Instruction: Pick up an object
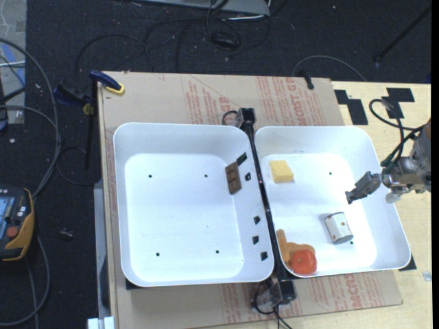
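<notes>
Here the gripper (pixel 359 190) hangs over the right edge of the right bin (pixel 384 184), its dark fingers pointing left and downward; nothing lies between them, though whether they stand apart or together cannot be told from this slant. Just below and to its left, the small grey and white cylinder (pixel 337 227) lies on its side on the bin floor, near but apart from the gripper. The yellow block (pixel 282 171) rests farther left, toward the bin's upper part. The orange and red object (pixel 298 255) sits in the lower left corner, against the wall. The left bin (pixel 130 204) holds a small brown piece (pixel 233 179) beside its right wall. Both bins rest on the table (pixel 178 94).
</notes>
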Tool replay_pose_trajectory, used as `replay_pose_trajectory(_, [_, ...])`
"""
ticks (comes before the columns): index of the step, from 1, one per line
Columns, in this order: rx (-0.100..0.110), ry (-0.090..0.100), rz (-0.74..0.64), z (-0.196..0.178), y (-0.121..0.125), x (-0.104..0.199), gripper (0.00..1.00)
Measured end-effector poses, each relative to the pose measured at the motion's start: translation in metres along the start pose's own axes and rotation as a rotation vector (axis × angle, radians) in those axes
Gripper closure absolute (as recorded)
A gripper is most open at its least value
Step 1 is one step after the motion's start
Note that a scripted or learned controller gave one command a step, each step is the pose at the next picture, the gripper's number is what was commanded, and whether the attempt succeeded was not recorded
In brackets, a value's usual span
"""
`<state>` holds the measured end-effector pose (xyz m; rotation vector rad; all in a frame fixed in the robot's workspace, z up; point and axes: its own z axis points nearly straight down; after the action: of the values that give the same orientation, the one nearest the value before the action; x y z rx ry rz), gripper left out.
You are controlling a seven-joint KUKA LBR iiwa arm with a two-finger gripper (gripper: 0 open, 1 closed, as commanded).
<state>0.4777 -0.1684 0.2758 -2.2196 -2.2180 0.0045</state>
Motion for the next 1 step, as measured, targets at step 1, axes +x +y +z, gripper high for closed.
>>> replay_pose_trajectory(1, [-0.005, -0.001, -0.001, -0.0020, 0.0008, 0.0001, 0.00])
